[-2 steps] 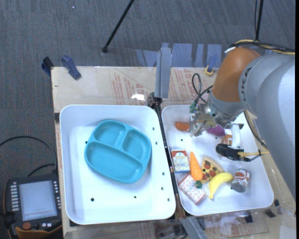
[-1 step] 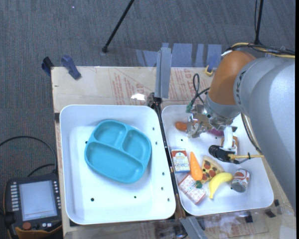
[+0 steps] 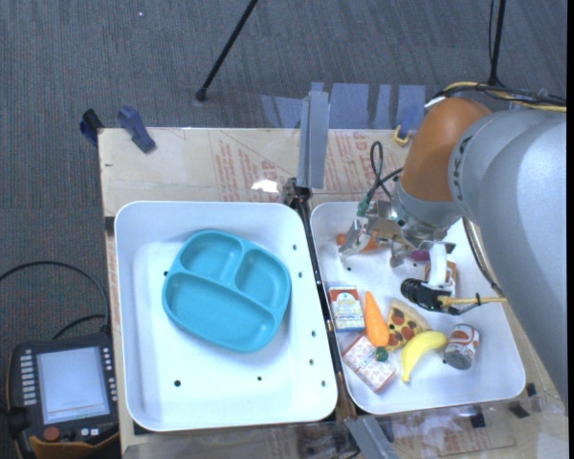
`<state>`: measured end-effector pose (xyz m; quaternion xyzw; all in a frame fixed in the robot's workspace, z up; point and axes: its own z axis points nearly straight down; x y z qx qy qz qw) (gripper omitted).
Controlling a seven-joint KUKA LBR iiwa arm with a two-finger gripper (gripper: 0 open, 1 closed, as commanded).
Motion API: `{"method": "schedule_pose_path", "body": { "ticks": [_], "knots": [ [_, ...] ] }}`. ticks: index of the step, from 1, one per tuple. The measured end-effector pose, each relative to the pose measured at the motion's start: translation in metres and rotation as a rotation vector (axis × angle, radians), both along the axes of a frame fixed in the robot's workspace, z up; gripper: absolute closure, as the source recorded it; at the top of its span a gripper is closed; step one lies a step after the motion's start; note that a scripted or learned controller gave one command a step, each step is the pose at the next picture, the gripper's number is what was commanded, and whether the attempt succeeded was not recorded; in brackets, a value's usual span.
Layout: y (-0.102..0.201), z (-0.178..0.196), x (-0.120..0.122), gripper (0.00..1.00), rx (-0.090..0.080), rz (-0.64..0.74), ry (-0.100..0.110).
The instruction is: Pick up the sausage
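**While the arm hangs over the right bin, the sausage lies beside its gripper**

Where the grey arm (image 3: 517, 208) reaches in from the right, its bulk and orange band cover the far right corner of the counter (image 3: 201, 165). On the counter, two white bins sit side by side, touching along their inner rims. The left bin (image 3: 139, 352) holds a blue divided plate (image 3: 228, 290), lying flat near its middle.

The right bin (image 3: 497, 376) is crowded. The gripper (image 3: 383, 237) is low over the bin's far left part. At this size I cannot tell whether the jaws are open or closed, and nothing can be seen between them.

Nearer the camera lie a banana (image 3: 423, 350), a carrot (image 3: 375, 319) pointing away, a pizza slice (image 3: 405, 323) between them, a can (image 3: 462, 344) on its side, and two small boxes (image 3: 346, 308).

The sausage (image 3: 350, 241) looks like a short orange-brown piece with a rounded end. It lies in the bin's far left corner, just beside the gripper on the left, and is partly hidden by it.
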<state>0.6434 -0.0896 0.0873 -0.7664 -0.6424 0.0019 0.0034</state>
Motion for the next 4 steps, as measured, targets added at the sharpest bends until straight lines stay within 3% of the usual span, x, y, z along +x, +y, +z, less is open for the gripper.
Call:
{"method": "schedule_pose_path", "body": {
  "ticks": [1,2,3,4],
  "knots": [
    [-0.048,-0.002,-0.013,0.0,0.001,0.258,-0.003],
    [-0.001,-0.003,0.0,0.0,-0.001,0.123,-0.003],
    [-0.035,0.021,0.001,0.0,-0.001,0.299,-0.006],
    [-0.001,-0.003,0.0,0.0,0.001,0.219,-0.001]
  ]
}}
